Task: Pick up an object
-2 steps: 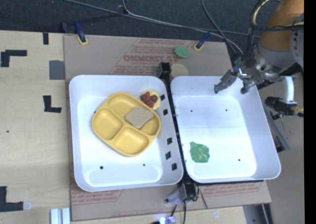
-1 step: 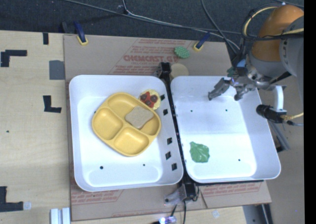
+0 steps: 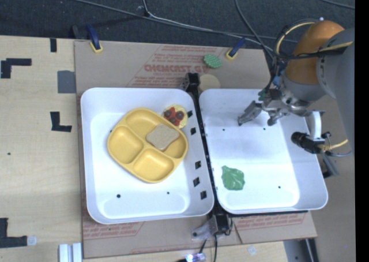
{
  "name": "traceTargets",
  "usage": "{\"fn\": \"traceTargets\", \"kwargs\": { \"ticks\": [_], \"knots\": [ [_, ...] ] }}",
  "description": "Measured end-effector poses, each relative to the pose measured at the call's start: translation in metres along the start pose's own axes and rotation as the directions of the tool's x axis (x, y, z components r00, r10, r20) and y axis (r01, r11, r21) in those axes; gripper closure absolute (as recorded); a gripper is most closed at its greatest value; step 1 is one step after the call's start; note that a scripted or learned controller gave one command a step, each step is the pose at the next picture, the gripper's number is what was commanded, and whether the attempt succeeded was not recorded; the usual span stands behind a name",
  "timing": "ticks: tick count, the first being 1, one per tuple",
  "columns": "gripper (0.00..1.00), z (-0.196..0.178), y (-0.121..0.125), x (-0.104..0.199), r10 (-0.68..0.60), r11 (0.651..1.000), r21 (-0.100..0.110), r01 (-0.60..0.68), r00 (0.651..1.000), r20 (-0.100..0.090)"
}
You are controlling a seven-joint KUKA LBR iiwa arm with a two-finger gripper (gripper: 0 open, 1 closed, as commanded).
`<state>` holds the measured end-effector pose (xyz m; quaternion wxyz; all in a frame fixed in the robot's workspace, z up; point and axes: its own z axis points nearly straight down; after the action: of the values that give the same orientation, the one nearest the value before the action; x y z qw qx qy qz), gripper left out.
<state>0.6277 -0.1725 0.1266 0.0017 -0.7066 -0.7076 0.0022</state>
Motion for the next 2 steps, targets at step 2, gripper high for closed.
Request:
{"fn": "traceTargets", "kwargs": {
  "ticks": [2],
  "knots": [
    [1.00,-0.069,0.011,0.007,-0.001,1.000,-0.011,0.001,1.000,0.000]
  ]
}}
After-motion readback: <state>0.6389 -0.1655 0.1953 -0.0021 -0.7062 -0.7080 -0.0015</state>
